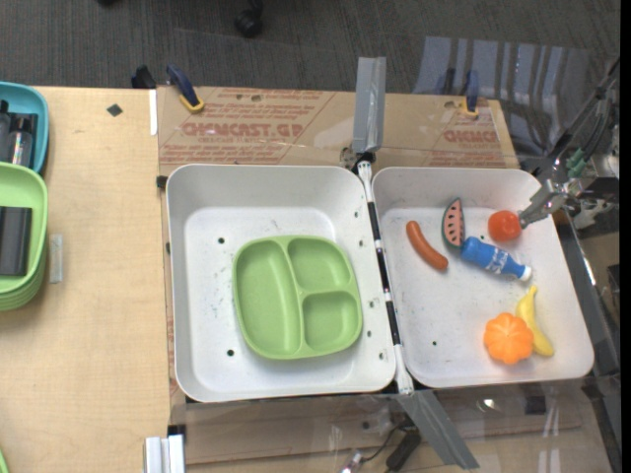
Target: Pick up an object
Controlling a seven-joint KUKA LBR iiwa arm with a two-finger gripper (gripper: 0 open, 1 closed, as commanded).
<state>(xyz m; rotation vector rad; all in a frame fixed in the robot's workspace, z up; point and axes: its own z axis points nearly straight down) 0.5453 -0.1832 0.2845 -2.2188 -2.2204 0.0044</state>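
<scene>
The right bin [463,358] holds several toy foods. A red sausage [426,244] lies at its left, beside a watermelon slice [453,222]. A small red tomato [504,225] sits near the bin's far right, with a blue bottle [495,258] just in front of it. A yellow banana [535,320] and an orange [508,339] rest at the front right. My gripper [538,208] hangs over the bin's right rim, its tip just right of the tomato and very close to it. Nothing is visibly held in it.
The left bin [197,264] bears a green divided plate [298,296]. A metal divider post [369,106] stands behind the seam between the bins. Green and teal trays [22,225] are stacked on the wooden bench at far left. Cables and arm parts [592,156] crowd the right side.
</scene>
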